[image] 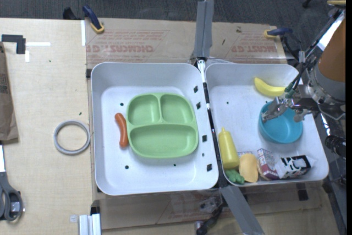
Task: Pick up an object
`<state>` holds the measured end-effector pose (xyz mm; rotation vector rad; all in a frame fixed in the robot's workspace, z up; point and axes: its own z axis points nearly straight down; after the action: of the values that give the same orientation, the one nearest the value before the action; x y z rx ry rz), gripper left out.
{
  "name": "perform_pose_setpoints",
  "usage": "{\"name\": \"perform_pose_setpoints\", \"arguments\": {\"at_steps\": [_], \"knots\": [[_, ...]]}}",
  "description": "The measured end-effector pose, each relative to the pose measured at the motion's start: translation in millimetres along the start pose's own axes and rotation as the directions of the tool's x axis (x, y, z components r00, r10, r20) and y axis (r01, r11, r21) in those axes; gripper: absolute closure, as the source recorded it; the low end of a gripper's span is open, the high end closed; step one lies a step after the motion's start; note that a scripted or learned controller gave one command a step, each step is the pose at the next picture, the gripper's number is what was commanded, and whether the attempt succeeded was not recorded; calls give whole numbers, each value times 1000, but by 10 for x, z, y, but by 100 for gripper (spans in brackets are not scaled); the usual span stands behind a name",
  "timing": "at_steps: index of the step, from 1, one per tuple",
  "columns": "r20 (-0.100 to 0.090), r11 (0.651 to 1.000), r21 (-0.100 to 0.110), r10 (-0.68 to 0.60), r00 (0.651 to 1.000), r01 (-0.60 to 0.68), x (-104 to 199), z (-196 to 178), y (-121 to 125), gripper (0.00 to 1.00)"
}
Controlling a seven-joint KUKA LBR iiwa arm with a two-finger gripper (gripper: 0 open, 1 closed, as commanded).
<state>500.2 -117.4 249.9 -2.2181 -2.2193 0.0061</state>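
Item: blue bowl (281,128), directly beneath my gripper (279,109); banana (268,87) just behind. Finger state: cannot tell.

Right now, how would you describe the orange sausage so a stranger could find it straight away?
Look in the left white bin, which holds a green divided plate. Just beside the plate's left edge, on the bin floor, lies the orange sausage, a small curved stick. It is the only orange thing in that bin, apart from the plate.
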Motion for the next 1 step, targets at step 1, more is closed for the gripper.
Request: {"name": "perform_pose_setpoints", "arguments": {"at_steps": [1], "knots": [[1, 940, -2, -342, 940, 342, -522, 122, 525, 0]]}}
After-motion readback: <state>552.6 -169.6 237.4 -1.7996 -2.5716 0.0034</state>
